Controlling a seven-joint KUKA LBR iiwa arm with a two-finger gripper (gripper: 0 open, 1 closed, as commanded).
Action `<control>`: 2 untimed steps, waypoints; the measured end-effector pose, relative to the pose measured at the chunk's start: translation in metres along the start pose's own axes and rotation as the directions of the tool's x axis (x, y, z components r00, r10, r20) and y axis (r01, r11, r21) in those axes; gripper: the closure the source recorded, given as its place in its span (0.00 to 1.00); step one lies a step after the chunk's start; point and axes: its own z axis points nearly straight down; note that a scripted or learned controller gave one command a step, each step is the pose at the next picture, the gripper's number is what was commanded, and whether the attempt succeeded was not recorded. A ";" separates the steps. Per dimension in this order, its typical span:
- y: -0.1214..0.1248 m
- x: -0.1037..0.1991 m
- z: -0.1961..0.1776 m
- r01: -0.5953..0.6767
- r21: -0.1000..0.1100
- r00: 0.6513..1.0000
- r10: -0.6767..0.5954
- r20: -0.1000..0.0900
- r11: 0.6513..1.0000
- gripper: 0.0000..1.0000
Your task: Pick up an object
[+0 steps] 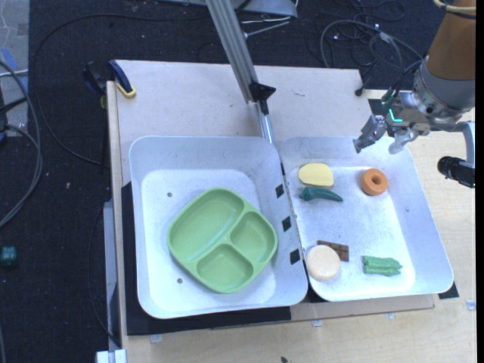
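— Orange, that ring (373, 181) in the right bin (423, 233); it looks the nearest thing to the gripper (383, 138), doesn't it?

— Nearest, yes. The gripper hangs over the far rim of that bin, above and a little to the left of the ring, and nothing is between its jaws. They stand apart, open.

— So which step is this?

— I judge it the approach. No object has been lifted yet; all of them lie flat on the bin floor.

— What else is on offer?

— A yellow piece (315, 175) with a dark green pepper (322, 195) just beside it, both near the divide between the bins. Toward the near side, a pale round disc (324, 263) touching a small brown block (335, 250), and a green leafy bit (380, 265) off on its own.

— And the left bin (151, 165)?

— It holds a green divided plate (221, 239), well apart from the gripper.

— What does the next move call for?

— Probably settling on one target, centring the open jaws over it and coming straight down. The ring sits clear of its neighbours, so it seems an easy choice; the disc against the block would be fussier
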 end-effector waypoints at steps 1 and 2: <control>0.001 0.000 -0.001 0.000 -0.003 1.000 0.000 0.000 1.000 0.00; 0.009 0.002 0.053 0.000 -0.002 1.000 0.000 0.001 1.000 0.00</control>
